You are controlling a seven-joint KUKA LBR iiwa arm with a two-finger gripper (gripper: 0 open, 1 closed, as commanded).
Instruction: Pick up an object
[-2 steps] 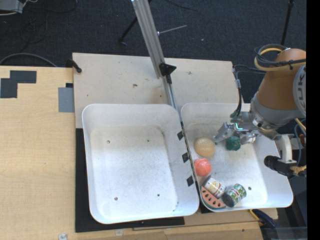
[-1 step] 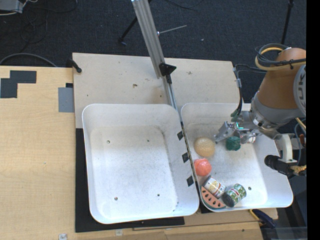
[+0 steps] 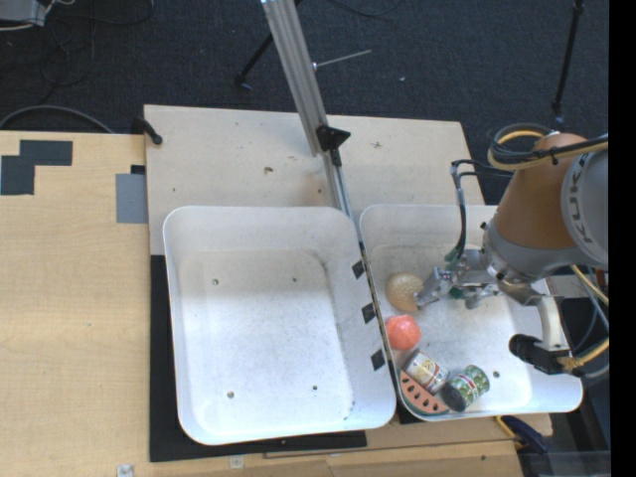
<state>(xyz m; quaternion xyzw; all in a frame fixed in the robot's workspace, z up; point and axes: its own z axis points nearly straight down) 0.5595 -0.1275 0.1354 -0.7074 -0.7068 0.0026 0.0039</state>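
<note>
Tool [image 3: 434, 290] beside tan ball [image 3: 404, 290], contact unclear.

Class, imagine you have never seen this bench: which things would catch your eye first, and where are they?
Probably the grey and orange arm reaching in from the right, its gripper low in the right bin beside a tan ball. Next, the red ball by the divider, with small cans clustered at that bin's near edge.

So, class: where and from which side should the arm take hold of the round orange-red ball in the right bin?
Grip the round orange-red ball across its widest middle, coming straight down from above. It sits close against the bin's left wall, with a small jar just below it, so side approaches look crowded.
</note>
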